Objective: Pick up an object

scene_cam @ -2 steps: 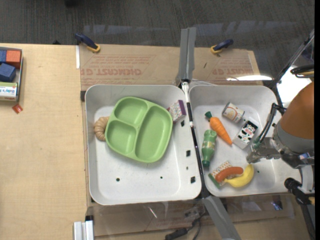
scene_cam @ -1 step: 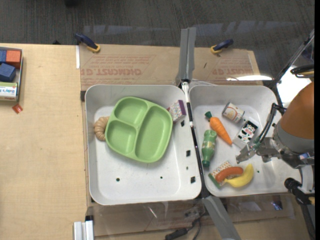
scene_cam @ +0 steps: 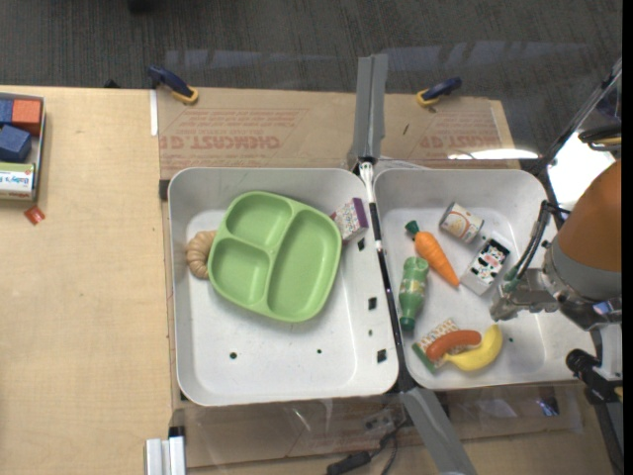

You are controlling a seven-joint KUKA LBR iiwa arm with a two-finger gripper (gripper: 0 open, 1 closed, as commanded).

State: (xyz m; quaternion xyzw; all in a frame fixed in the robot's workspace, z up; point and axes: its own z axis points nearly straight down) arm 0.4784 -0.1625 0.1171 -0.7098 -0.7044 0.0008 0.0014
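Carton [scene_cam: 489, 262]: cow print, text unreadable; claw [scene_cam: 506, 303] beside.

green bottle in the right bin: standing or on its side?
On its side. The green bottle lies flat on the right bin's floor, its length running up-down in the camera view, beside the carrot.

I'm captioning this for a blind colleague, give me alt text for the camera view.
The robot's hand hovers in the right bin near a banana, carrot and green bottle. The left bin holds a green divided plate.
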